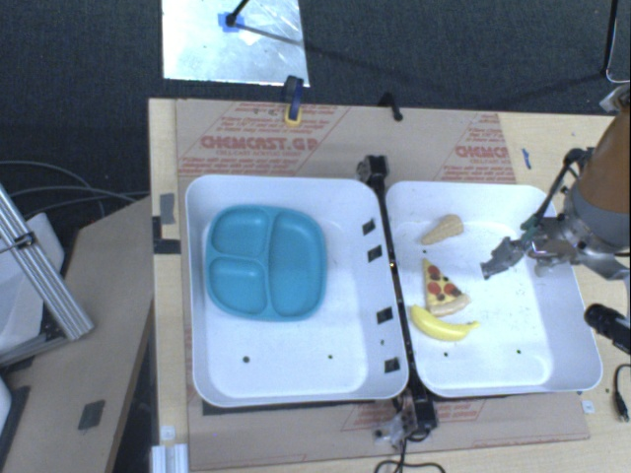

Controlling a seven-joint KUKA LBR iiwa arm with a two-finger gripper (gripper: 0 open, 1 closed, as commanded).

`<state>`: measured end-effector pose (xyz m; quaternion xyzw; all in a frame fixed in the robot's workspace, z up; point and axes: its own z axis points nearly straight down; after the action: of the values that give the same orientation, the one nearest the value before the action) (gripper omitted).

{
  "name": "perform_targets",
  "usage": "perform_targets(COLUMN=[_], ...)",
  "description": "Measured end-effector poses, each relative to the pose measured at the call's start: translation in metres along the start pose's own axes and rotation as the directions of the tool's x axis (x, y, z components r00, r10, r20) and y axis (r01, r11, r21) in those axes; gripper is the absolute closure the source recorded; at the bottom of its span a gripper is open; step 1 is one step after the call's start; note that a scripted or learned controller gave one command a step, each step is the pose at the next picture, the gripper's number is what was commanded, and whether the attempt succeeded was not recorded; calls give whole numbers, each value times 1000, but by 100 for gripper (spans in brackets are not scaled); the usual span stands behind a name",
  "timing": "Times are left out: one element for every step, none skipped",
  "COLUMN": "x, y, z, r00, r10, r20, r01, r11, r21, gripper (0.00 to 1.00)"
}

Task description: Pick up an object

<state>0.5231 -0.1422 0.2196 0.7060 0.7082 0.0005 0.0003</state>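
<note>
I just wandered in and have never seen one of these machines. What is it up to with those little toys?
A robot arm reaches in from the right over the right-hand white bin. Its gripper hangs above the bin floor with nothing between its fingers. Three toy foods lie to its left: a pizza slice, a banana and a tan piece. The left bin holds a blue divided plate. Nothing has been picked up yet.

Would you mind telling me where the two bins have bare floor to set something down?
Left bin: bare below and right of the blue plate. Right bin: bare along the front, below the banana. Crowded around the pizza slice, cone and gripper.
</note>
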Motion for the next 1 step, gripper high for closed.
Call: perform_targets(x=[32], y=[37], z=[140], r00=[1000], r10=[-2], r20=[-1], r01=[2], r11=[1000], r21=[-5], gripper=[0])
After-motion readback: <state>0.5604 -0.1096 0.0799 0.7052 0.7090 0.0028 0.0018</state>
